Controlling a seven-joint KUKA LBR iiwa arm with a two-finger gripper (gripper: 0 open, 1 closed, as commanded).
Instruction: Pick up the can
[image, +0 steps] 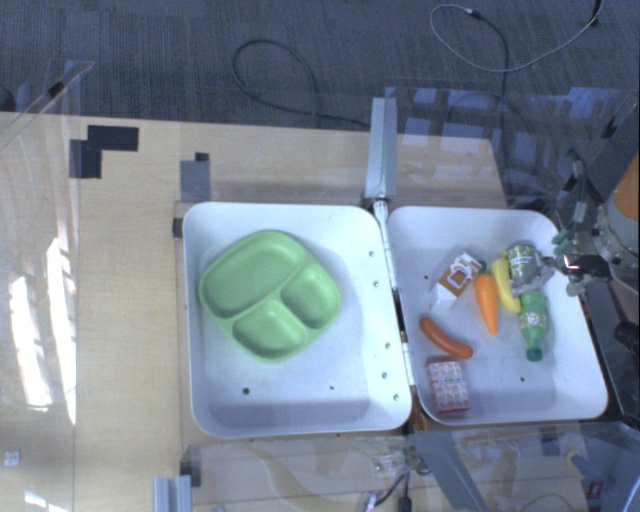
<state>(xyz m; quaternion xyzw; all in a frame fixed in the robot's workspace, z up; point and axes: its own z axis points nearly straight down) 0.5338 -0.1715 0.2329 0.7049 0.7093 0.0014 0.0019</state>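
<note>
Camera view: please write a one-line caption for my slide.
Gripper at the can in the right bin, beside banana, carrot and bottle; green divided plate in the left bin.

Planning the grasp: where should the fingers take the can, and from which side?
Grip the can across its round side wall, probably from the right, where the gripper is. The banana and green bottle crowd its lower side.

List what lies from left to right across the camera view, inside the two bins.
green divided plate → hot dog → carrot → green bottle. The can, banana, carton and red packet overlap others' positions, so I skip them.
</note>
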